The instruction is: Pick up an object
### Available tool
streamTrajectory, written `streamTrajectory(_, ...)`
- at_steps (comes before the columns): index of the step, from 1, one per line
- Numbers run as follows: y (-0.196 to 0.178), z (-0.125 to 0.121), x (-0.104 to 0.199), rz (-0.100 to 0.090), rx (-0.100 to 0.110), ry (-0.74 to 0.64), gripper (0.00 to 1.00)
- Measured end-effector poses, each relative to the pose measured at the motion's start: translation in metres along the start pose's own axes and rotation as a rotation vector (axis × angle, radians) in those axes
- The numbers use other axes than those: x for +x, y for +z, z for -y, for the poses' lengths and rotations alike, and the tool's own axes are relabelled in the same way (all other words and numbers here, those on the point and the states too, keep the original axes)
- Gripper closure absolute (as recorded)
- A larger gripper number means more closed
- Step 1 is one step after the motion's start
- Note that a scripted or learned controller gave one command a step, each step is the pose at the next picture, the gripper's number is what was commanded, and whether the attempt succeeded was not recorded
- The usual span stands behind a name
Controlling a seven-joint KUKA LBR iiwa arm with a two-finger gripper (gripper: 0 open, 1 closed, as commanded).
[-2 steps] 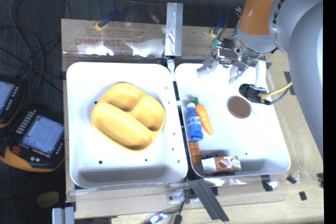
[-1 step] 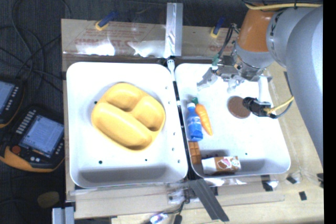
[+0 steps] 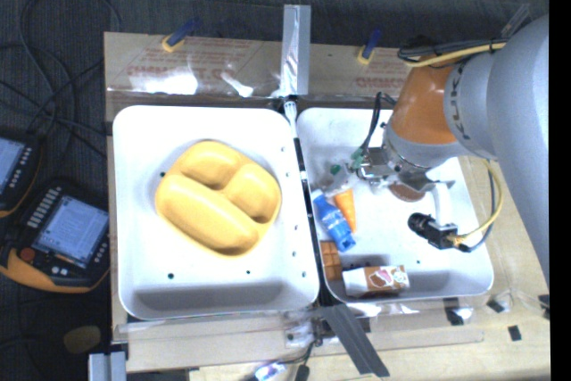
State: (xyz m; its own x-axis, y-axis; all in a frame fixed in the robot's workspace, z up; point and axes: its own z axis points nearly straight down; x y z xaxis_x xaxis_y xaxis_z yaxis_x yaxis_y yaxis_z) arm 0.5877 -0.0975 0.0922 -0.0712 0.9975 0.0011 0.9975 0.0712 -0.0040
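A large yellow bun-shaped object [image 3: 217, 195] lies in the middle of the left bin [image 3: 143, 281]. In the right bin [image 3: 473, 281], an orange carrot-like piece [image 3: 345, 206] and a blue packet [image 3: 332, 223] lie near the left wall, with a small green item [image 3: 336, 168] above them. A white and brown carton [image 3: 376, 279] rests near the front wall. My gripper [image 3: 393, 174] reaches down into the right bin just right of the carrot piece, under the orange wrist band [image 3: 428, 107]. A brown item shows partly beneath it.
A metal divider post [image 3: 295, 49] stands behind the seam between the bins. Blue and yellow clamps [image 3: 180, 33] hold plastic sheeting at the back. A black cable and connector [image 3: 434, 229] hang over the right bin. Handheld controllers [image 3: 53, 232] lie at the left on the floor.
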Motion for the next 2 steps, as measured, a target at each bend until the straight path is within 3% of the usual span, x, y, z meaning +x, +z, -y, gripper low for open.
streamTrajectory(1,-0.007,0.001,-0.001,-0.001,0.005,0.002,1.0)
streamTrajectory(2,-0.141,-0.036,0.02,0.002,0.003,-0.034,1.0)
